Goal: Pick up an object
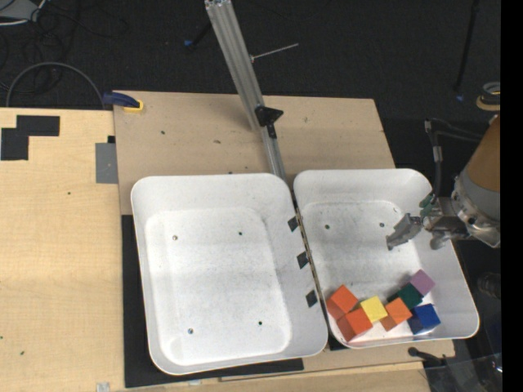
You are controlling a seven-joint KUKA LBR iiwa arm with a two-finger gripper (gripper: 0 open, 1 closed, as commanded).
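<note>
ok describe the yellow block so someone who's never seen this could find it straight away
Look at the right-hand white bin, then at the cluster of small blocks along its near edge. The yellow block sits in the middle of that cluster, with orange blocks to its left and another orange one to its right. It is the only yellow piece in the bin.

aluminium rail [243,76], blue clamp [122,100], tape roll [489,95]
</note>
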